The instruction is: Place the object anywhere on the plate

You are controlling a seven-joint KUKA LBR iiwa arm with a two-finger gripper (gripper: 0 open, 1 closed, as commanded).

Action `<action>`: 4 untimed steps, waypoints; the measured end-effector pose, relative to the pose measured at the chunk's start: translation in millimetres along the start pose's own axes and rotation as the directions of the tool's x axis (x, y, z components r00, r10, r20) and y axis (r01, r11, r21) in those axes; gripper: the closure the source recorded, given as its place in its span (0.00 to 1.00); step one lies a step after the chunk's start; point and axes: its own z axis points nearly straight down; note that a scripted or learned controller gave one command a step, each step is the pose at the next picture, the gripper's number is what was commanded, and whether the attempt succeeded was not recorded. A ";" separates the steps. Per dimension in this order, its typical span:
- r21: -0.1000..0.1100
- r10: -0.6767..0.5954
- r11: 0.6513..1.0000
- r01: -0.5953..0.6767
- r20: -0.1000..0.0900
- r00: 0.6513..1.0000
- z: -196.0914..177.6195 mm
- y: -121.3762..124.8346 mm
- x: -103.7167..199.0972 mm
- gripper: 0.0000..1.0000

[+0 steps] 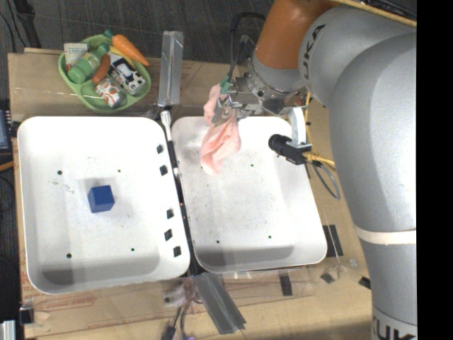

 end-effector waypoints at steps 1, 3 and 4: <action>0.002 -0.396 0.918 0.396 -0.001 0.918 -2.5 -19.1 53.4 1.00; 0.001 -0.937 0.349 0.937 -0.001 0.349 2.4 -66.1 136.3 1.00; 0.001 -0.998 0.067 0.998 -0.002 0.067 13.3 -87.2 177.0 1.00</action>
